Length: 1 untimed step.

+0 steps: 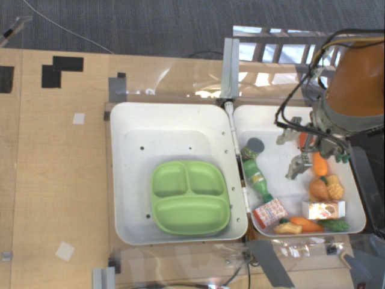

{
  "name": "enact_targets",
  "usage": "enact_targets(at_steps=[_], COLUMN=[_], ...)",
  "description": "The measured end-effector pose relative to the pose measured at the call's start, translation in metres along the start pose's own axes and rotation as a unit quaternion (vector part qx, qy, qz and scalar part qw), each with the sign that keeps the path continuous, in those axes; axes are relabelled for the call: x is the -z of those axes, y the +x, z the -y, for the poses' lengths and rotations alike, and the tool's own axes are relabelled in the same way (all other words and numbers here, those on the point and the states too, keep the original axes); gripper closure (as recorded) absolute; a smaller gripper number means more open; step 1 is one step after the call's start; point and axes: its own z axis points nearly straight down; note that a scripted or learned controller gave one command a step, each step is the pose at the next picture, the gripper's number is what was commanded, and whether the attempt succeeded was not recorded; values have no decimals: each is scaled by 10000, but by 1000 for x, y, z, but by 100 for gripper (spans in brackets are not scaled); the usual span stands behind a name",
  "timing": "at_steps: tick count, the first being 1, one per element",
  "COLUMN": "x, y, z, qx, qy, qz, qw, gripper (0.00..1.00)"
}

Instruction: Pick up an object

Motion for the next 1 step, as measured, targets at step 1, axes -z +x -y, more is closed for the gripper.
enact_targets(at_steps=[1], x=[-121], y=[-62], z=[99], qx=[1472], qy=[-7], qz=[-27], qw=[9891], gripper=[0])
